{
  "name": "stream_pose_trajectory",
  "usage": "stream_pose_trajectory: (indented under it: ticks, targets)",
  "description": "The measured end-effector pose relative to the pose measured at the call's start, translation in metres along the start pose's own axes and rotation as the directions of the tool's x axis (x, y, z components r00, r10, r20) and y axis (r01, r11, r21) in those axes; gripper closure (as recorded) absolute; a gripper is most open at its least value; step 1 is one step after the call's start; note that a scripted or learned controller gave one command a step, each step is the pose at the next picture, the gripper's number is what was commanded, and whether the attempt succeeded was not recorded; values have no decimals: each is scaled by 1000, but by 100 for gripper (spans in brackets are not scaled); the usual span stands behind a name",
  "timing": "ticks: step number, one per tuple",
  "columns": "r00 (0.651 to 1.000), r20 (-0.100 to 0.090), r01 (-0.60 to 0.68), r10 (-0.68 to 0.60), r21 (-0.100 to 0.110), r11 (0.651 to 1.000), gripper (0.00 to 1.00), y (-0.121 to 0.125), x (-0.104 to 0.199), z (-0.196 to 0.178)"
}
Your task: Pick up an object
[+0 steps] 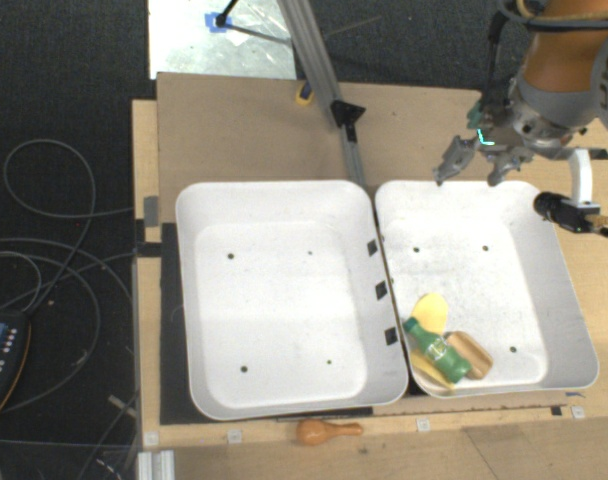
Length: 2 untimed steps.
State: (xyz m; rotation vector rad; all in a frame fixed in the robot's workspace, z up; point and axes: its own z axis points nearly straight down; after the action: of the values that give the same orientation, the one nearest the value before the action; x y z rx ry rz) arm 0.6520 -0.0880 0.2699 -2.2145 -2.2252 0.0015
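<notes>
Nearest your camera, off the bench's (284,138) front edge below the left bin (199,208), lies a small orange-brown gourd shape (326,430), smooth and bulb-ended, outside both bins.

By size, you first have the bench, flat brown board, matte. On it sit two shallow white bins side by side, moulded plastic with rounded corners and a few dark dots on their floors. You see only those dots on the left bin's floor. The right bin (569,278) holds every candidate for picking, all crowded into its front-left corner.

Next comes the arm (574,38), grey metal with an orange band, hanging over the right bin's back edge. Its gripper (479,163) is released: you can see the two fingers splayed apart with nothing between them, above the back rim.

Then the small things. A green bottle (439,350) lies on its side, glossy, with a pale label. Touching it are a yellow rounded piece (431,311) towards the bin's middle and a tan, bun-like oblong (474,353) beside it.

Judge the task as barely begun: nothing is lifted, and the gripper is well apart from the pile. What is left for you is the whole approach, descent, closing and lift.
</notes>
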Motion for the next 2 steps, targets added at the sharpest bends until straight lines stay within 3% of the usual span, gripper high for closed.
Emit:
stream_pose_trajectory:
  ticks: [1, 2]
  targets:
    - [1000, 1, 1, -1, -4, 1000, 0, 1, 0, -2]
    - [1000, 1, 1, -1, 1, 1000, 0, -5, 8, 48]
